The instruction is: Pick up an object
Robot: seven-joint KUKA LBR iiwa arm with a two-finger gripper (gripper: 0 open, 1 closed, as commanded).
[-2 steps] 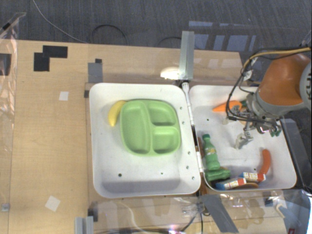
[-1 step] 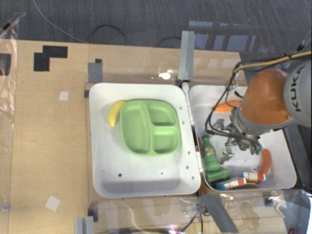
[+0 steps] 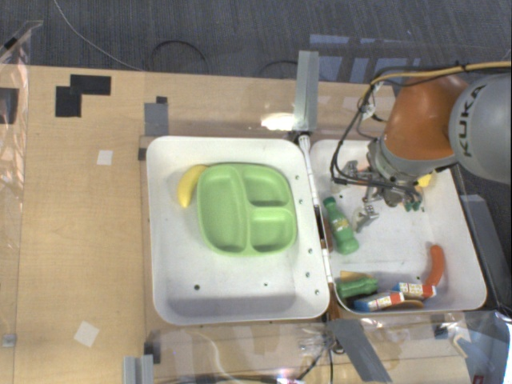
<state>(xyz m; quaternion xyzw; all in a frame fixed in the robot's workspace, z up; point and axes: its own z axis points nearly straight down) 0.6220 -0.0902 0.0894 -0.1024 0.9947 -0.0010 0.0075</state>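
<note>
My gripper [image 3: 390, 207] hangs over the middle of the right bin [image 3: 400, 238], below the orange wrist band. Its fingers stand apart, open, with nothing between them. One fingertip [image 3: 366, 215] is just right of a green bottle [image 3: 340, 229] that lies along the bin's left wall. A red sausage-shaped toy [image 3: 434, 264] lies at the bin's right side. A green object [image 3: 358, 285] and a blue, white and red tube [image 3: 390, 300] lie along the front wall. A small yellow piece [image 3: 424, 181] peeks out beside the wrist.
The left bin [image 3: 172, 262] holds a green divided plate [image 3: 244, 209] with a yellow banana [image 3: 188, 184] against its left rim. A ridge [image 3: 314, 214] separates the two bins. Black cables [image 3: 352, 146] loop off the wrist above the right bin.
</note>
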